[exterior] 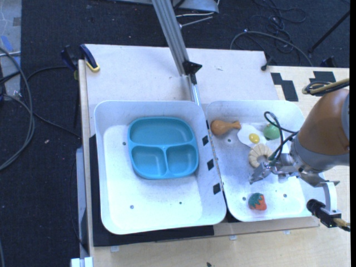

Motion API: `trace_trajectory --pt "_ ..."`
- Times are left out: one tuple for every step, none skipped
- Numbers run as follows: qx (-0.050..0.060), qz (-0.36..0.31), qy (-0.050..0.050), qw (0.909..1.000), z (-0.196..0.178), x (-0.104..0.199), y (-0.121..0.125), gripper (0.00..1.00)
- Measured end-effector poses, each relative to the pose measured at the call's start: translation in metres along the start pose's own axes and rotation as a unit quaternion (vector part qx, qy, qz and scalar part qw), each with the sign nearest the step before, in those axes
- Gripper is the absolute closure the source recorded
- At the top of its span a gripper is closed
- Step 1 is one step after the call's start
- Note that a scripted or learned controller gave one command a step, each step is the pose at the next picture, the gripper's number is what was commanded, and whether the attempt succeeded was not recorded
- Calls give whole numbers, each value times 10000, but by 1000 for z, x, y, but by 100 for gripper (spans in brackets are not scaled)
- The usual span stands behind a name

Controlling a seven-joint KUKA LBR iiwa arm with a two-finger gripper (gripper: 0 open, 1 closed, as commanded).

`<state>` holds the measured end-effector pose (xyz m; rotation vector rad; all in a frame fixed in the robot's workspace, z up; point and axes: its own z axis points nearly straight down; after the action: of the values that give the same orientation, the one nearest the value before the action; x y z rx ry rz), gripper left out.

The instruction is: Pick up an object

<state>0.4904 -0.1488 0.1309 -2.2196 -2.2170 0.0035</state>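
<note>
Toys sit in the right bin (289, 111), five by my count. One brown toy drumstick (223, 127) lies near the bin's upper left with its long axis roughly left-right, thick end left, thin bone end pointing right. One toy fried egg (250, 136), white with a yellow yolk, lies just right of it. One green rounded piece (271, 131) sits beside the egg, partly behind a black cable. One tan ridged piece (257, 155), curved like a shell, rests below the egg, just beside the gripper (260, 173). One red and green toy like a strawberry (257, 202) lies near the bin's front edge, apart from the rest.

I see the gripper low over the bin floor, between the tan piece and the strawberry; I cannot tell how its jaws stand, and nothing visibly sits in them.

One blue three-compartment tray (163, 147) fills the middle of the left bin (111, 204). Both bins rest on the desk (139, 71).
</note>
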Motion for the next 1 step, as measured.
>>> trace_trajectory --pt "-29 1 -13 10000 39 0 1 0"
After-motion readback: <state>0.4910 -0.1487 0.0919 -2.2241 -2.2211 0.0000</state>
